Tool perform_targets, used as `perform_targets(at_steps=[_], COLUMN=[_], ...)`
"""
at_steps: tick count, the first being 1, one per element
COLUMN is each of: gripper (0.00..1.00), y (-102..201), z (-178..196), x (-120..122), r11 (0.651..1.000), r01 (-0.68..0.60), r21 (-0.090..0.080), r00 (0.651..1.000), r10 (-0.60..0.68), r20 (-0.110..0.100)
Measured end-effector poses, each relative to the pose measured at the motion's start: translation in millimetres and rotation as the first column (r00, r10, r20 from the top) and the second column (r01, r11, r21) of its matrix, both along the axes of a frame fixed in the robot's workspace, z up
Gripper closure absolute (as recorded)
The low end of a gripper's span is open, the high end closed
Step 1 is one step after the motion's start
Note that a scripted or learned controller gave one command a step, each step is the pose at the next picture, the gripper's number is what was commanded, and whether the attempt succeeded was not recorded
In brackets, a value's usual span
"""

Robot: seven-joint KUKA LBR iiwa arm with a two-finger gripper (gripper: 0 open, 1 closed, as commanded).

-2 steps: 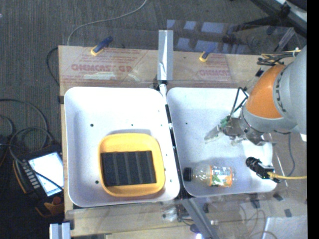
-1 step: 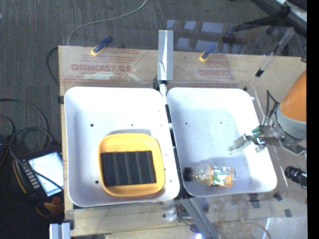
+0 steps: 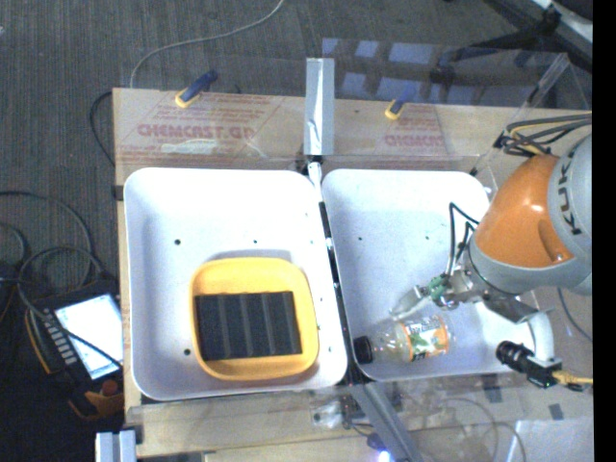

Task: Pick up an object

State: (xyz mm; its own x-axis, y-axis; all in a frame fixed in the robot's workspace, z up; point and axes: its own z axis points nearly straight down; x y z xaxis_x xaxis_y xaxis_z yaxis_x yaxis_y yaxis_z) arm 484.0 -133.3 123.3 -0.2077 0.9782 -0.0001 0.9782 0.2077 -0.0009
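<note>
From my seat, nearest the camera along the front edge of the right bin [image 3: 385, 210], I see the plastic bottle [image 3: 409, 340] lying on its side, dark cap toward the divider between the bins and its base toward the arm. Its long axis runs roughly left to right, tilted a little upward at the arm's end. The hand [image 3: 435, 295] sits just above and behind the bottle's base end, close to touching it, but clutter around the wrist keeps me from telling whether it is released or clenched, and I see nothing clearly between its tips. I judge the bottle the likeliest target, lying slightly forward and left of the hand. Further left, the yellow tray [image 3: 255, 320] rests in the left bin [image 3: 154, 210]. Beyond both bins the worktop [image 3: 221, 133] carries two small clamps.
</note>
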Motion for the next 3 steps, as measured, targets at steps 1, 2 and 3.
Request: perform_targets(at_steps=[1,2,3], gripper=[0.00,0.00,0.00], y=[-59,-91,-25], z=[103,81,-31], x=[0,0,5], r11=[1.000,0.995,0.996], r01=[-0.029,-0.100,-0.094], r21=[-0.003,-0.002,-0.006], r00=[1.000,0.995,0.995], r10=[0.029,0.100,0.094], r20=[0.002,0.000,0.016])
